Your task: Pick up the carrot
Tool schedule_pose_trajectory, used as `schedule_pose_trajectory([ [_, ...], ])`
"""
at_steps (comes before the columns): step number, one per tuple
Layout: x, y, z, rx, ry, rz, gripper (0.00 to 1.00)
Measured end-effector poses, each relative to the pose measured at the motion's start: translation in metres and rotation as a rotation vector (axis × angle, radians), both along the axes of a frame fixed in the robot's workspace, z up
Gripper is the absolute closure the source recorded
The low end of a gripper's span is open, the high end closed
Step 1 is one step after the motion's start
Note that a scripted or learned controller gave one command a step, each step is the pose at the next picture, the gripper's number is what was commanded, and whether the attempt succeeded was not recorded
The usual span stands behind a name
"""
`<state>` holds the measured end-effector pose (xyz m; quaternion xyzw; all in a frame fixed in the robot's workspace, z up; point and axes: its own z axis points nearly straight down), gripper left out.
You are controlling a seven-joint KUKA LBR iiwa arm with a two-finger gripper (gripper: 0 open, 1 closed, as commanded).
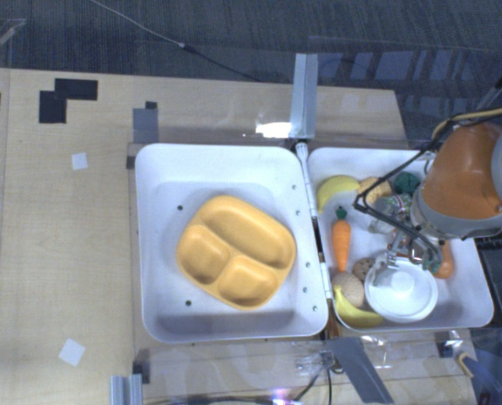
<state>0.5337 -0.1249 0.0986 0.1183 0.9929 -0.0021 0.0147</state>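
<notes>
We see the gripper (pixel 400 253) low in the right bin (pixel 474 306), wrist and cables over it, so we can't tell how the jaws stand. Carrot (pixel 341 241) lies left of the jaws, apart from them, lengthwise with its green top pointing to the far side, close to the bin's left wall, untouched and not yet picked. We judge the arm is set down amid the clutter short of the target, so a shift left looks needed before any grasp. Right below the jaws sits a white bowl (pixel 401 294), nearly touching them; a banana (pixel 352 308) curls beside the bowl, with a brownish item (pixel 364 268) between carrot and jaws that could get bumped. A yellow fruit (pixel 337 191) lies beyond the carrot's top, something green (pixel 407 182) further back. Left bin (pixel 158 226) holds a yellow divided plate (pixel 235 250), well away, no obstacle.
</notes>
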Motion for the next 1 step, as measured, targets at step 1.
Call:
schedule_pose_trajectory([
  [1,0.0038,0.0014,0.0147,0.0,-0.008,0.008,1.0],
])
